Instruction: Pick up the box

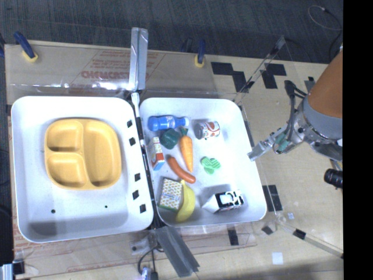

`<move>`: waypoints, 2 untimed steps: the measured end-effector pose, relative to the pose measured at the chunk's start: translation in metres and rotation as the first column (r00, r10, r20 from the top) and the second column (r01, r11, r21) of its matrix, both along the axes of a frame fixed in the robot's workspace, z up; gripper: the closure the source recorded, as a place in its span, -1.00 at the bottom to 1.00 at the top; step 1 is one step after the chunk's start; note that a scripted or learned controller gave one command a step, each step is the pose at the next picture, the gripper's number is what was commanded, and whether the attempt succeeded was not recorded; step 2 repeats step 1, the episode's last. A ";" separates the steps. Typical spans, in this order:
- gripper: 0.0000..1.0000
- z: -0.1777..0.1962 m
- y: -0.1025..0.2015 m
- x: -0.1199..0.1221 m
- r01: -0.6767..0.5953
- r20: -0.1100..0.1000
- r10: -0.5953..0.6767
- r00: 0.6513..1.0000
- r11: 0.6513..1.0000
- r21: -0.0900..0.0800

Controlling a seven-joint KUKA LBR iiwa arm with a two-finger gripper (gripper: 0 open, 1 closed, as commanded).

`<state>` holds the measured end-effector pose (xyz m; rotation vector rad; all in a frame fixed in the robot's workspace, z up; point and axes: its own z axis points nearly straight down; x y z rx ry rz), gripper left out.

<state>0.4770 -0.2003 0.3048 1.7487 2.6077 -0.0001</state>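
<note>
Cardboard is probably what the box (171, 194) is made of, so it is likely feeling light and stiff but crushable; gripping across its two long sides seems safest. It is lying in the right bin (249, 156), touching the banana (186, 203), just below the sausage (180, 169). The pincer (263, 147) is hovering outside the bin's right rim, carrying nothing; its spread I cannot tell.

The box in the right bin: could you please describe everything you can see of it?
The box is small and flat, seemingly cardboard, its top printed in a green and pale pattern. It lies near the front left corner of the right bin, slightly turned, resting against the yellow banana on its right. Nothing grips it.
</note>
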 end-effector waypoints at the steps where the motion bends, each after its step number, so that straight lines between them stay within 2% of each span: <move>1: 1.00 -0.096 0.004 0.000 0.035 -0.005 -0.035 0.999 0.999 0.002; 2: 1.00 -0.096 0.004 0.000 0.035 -0.005 -0.035 0.999 0.999 0.002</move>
